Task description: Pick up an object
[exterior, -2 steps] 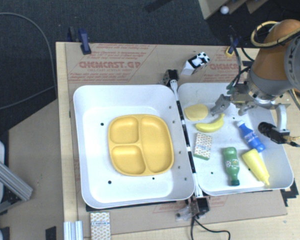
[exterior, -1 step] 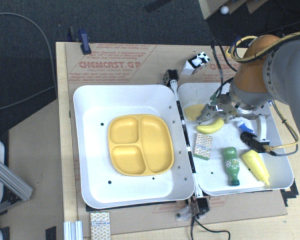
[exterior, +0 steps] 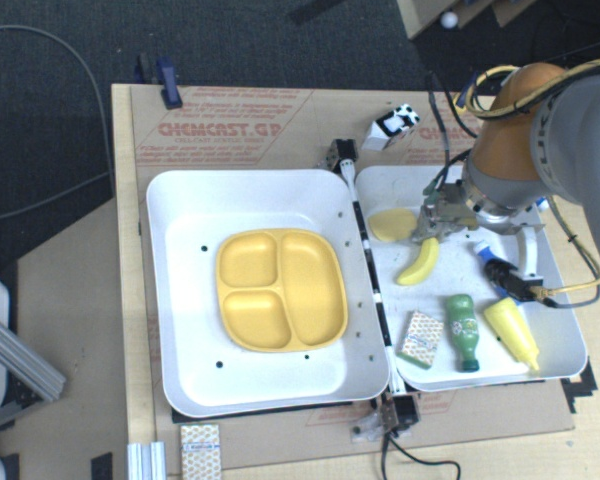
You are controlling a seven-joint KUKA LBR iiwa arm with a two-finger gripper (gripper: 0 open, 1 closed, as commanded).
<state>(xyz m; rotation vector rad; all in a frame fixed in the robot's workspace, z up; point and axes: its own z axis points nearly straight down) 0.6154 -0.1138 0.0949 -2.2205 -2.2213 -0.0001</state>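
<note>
Yellow banana (exterior: 419,262) in right bin (exterior: 570,353), long axis slanting, upper tip toward far right, lower tip toward near left | gripper (exterior: 442,220) at its upper end, jaws' state cannot tell | green bottle (exterior: 463,332) lies nearer, lengthwise | yellow divided plate (exterior: 280,289) in left bin (exterior: 180,218)

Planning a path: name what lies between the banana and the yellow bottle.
In the camera view, the green bottle lies between the banana and yellow bottle.
</note>
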